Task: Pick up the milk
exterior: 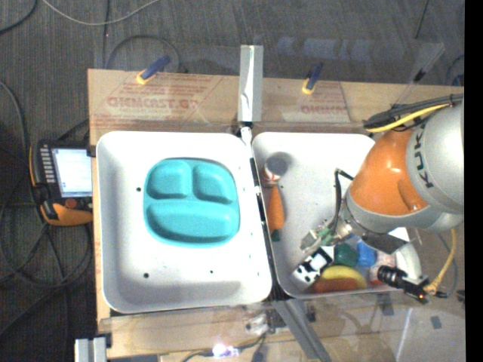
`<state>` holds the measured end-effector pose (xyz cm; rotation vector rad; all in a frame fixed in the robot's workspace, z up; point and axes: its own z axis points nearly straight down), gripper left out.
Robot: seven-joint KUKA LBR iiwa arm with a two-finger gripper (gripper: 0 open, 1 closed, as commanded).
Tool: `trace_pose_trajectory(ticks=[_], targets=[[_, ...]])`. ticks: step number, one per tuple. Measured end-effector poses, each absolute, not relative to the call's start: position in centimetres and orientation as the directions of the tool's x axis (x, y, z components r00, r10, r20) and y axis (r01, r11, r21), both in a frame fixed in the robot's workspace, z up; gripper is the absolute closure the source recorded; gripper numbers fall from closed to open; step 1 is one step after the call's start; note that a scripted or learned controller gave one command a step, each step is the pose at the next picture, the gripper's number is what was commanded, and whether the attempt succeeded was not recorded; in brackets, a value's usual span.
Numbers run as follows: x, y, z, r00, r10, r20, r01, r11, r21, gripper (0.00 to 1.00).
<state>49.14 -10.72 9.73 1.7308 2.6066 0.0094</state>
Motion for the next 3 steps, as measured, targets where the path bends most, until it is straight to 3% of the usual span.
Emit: trace_pose_trajectory(ticks=[1,2,3], targets=[[49.1,-10.7,9.7,-0.388,0.922,-0.007,0.921,0.388,0.012,0.0],[49.0,-10.7,9.0,-0.404,0.915,-0.009,0.915,0.404,0.012,0.0],[50.5,-15.4,15.5,-0.526,0.851,0.002,0.851,0.526,-0.003,0.0]])
